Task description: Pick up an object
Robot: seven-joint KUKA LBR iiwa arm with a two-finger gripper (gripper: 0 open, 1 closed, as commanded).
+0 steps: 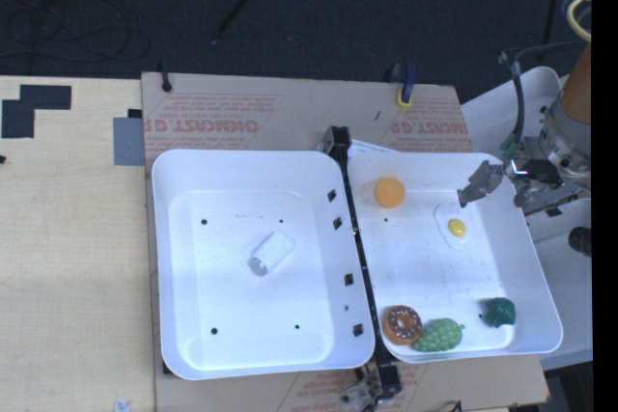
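Taking the black divider [350, 236] between the two white bins as the landmark: nearest the camera, at the divider's near end and just to its right, a chocolate donut with sprinkles [402, 324] lies touching a green bunch of grapes [439, 335], both against the near wall of the right bin [537, 280]. Further right along that wall sits a small dark green object [499, 311], too small to identify.

Left of the divider, in the left bin [169, 256], a small white cylinder [270, 253] lies on its side about mid-bin, its long axis running diagonally from near-left to far-right.

Right of the divider and farther back, a fried egg [455, 228] lies flat, its yellow yolk up. Beyond it, closer to the divider, an orange ball [389, 192] rests alone; being round, it points no particular way.

The gripper [480, 182] hangs over the far right part of the right bin, just above and to the right of the egg, with the ball well to its left. One dark finger [475, 185] slants down towards the divider; I cannot tell whether the fingers are apart or together, and nothing is seen between them.

Behind both bins, the cardboard sheet [290, 116] bears red print, upside down from this side, reading "CHEMCAST GP".
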